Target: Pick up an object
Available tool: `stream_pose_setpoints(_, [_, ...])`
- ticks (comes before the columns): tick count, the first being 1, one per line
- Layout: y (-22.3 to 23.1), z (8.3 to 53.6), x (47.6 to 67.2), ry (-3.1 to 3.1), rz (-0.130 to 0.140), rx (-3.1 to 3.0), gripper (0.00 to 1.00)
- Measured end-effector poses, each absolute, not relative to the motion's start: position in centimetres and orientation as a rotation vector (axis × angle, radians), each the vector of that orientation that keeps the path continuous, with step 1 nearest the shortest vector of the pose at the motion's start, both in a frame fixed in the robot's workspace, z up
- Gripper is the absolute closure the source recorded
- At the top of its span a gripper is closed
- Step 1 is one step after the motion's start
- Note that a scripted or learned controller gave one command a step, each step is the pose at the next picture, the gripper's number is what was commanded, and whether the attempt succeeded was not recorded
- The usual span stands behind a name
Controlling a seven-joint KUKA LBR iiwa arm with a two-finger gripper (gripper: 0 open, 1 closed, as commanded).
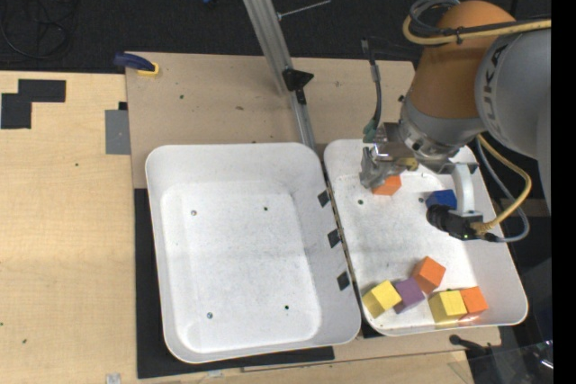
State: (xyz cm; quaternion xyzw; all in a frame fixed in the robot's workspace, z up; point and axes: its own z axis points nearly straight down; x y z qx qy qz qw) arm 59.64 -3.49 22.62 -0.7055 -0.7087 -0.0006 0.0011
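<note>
Two white bins are sitting side by side on the table [81, 220], the left bin [236, 252] and the right bin [423, 234] touching along a seam with black clips. Reaching in from the right, the arm [468, 76] is hanging over the right bin's far end, its gripper [382, 168] pointing down onto an orange block [387, 185]. That block is lying just under the jaws, but how wide they are standing, and whether they are closing on it, cannot be told. A blue block [442, 199] is lying near it to the right, beside a black cable fitting [454, 221]. At the bin's near end a yellow block [382, 296], a purple block [409, 292], another orange block [429, 272] and a yellow-and-orange pair [457, 304] are clustering together, well apart from the gripper. A slanted aluminium rail [265, 22] is rising behind the bins.
</note>
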Motion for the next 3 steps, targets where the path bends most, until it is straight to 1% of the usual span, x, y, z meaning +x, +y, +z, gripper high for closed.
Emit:
stream_pose_setpoints(1, [1.4, 23.7, 60.0, -2.224, -0.001, -2.215, 1.0])
stream_pose_setpoints(2, [6.7, 22.1, 60.6, -2.223, 0.002, -2.215, 1.0])
stream_pose_setpoints(3, [9.8, 23.8, 60.7, -2.222, 0.001, -2.217, 1.0])
